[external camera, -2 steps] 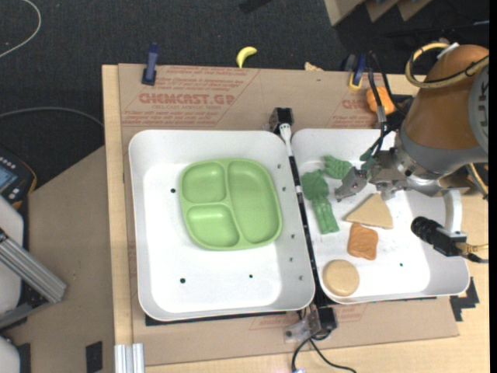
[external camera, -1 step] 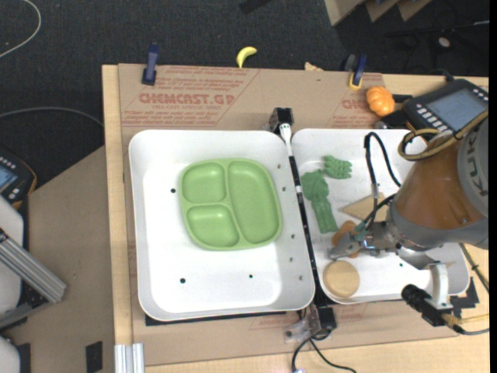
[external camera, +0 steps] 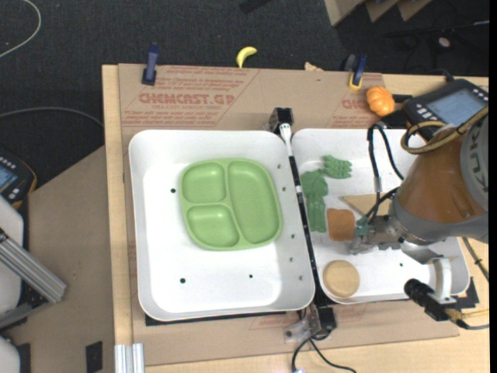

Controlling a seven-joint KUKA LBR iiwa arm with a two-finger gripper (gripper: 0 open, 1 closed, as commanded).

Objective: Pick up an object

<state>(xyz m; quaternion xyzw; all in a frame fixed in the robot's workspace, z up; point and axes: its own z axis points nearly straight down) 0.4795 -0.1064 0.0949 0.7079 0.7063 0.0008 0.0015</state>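
Observation:
My gripper (external camera: 362, 237) is low in the right bin (external camera: 388, 286), beside a brown block (external camera: 340, 224) at that block's right edge. The wrist hides the fingertips. A round tan disc (external camera: 341, 278) lies near the bin's front. A green flat toy (external camera: 314, 196) stretches along the bin's left side, with a smaller green piece (external camera: 337, 166) behind it. A tan triangular piece (external camera: 359, 203) peeks out just behind the gripper.
The left bin (external camera: 155, 231) holds a green three-compartment plate (external camera: 231, 203). An orange toy (external camera: 380, 100) and a yellow banana toy (external camera: 246, 54) sit on the cardboard behind the bins. The arm's orange-banded body (external camera: 439, 189) covers the right bin's right half.

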